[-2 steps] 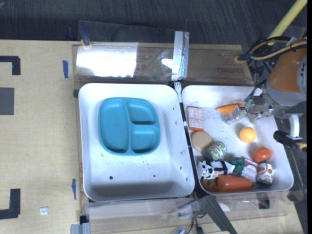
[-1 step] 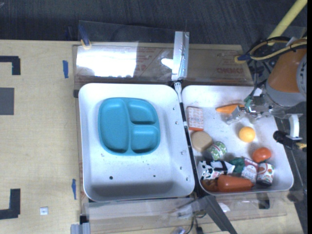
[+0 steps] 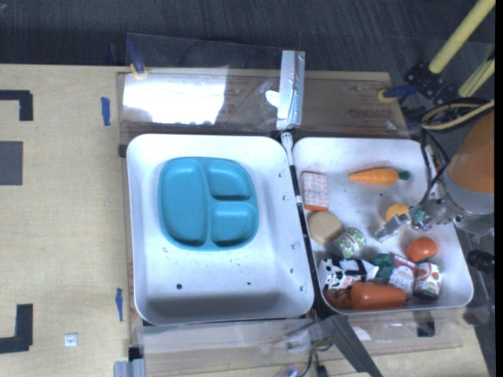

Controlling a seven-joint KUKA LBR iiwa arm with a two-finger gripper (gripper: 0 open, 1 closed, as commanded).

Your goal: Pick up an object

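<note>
The right bin (image 3: 464, 289) holds several small items. An orange carrot (image 3: 376, 177) lies near its back wall, and a pink box (image 3: 314, 190) stands by the left wall. A tan disc (image 3: 324, 226) and a green-and-white ball (image 3: 350, 242) sit mid-bin. Along the front lie a cow-patterned piece (image 3: 343, 272), a red sausage-shaped item (image 3: 376, 294), a small can (image 3: 427, 280) and an orange-red tomato (image 3: 422, 249). My gripper (image 3: 401, 223) hangs low over the bin's right half, just below a yellow piece (image 3: 397, 210) and left of the tomato.
The left bin (image 3: 149, 289) carries a blue divided plate (image 3: 208, 203). A metal divider (image 3: 291, 89) and clear sheeting stand behind the bins. The grey arm with its orange band (image 3: 475, 163) comes in over the right bin's right wall. Cables lie at the back right.
</note>
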